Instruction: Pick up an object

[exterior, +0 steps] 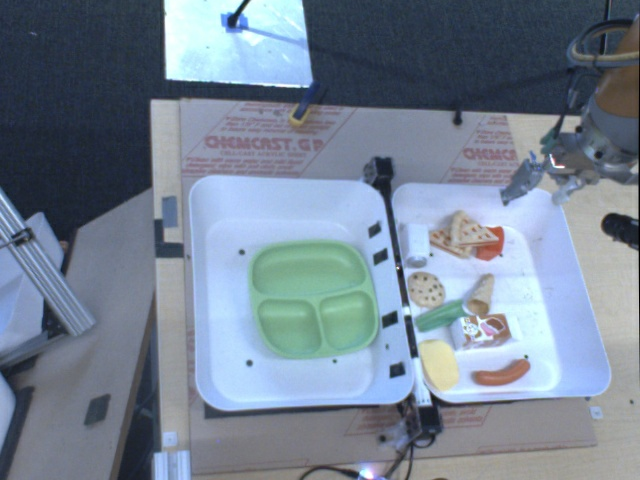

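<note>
Sausage (500, 373) lengthwise left-right, right end raised.

You're looking at dark blue-grey carpet floor (80, 88) behind a pale wooden counter (165, 148). A shiny square metal plate (238, 28) lies on that floor, and slanted aluminium rails (40, 278) stand at far left.

One fixed overhead cam, slanted, both bins (300, 193)

Bench (170, 298) with two white bins (230, 368)
</note>
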Robot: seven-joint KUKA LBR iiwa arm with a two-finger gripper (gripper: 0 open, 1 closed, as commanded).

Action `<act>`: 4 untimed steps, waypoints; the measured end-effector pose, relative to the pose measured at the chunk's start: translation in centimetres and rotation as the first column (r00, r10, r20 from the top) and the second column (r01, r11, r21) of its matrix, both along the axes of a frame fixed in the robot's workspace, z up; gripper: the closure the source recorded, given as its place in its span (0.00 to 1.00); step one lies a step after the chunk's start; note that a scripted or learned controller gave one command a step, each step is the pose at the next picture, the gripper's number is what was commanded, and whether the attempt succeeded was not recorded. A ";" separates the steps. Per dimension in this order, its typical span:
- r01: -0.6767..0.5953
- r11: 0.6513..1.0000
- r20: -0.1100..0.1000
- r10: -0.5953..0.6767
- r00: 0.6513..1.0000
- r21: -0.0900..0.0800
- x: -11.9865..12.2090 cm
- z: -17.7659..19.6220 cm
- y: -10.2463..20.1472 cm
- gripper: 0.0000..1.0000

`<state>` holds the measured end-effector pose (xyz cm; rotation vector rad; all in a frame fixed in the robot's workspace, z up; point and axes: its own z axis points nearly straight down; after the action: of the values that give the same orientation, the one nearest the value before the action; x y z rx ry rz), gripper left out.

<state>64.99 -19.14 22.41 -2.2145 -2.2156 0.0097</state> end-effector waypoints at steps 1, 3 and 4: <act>-0.003 1.000 0.013 0.003 1.000 -0.003 0.2 0.9 0.1 0.00; -0.006 1.000 0.011 0.006 1.000 -0.002 0.9 -9.0 0.2 0.00; -0.007 1.000 0.025 0.007 1.000 -0.006 1.4 -13.3 0.2 0.00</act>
<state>66.35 -18.96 9.08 -2.2217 -2.2387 -0.0117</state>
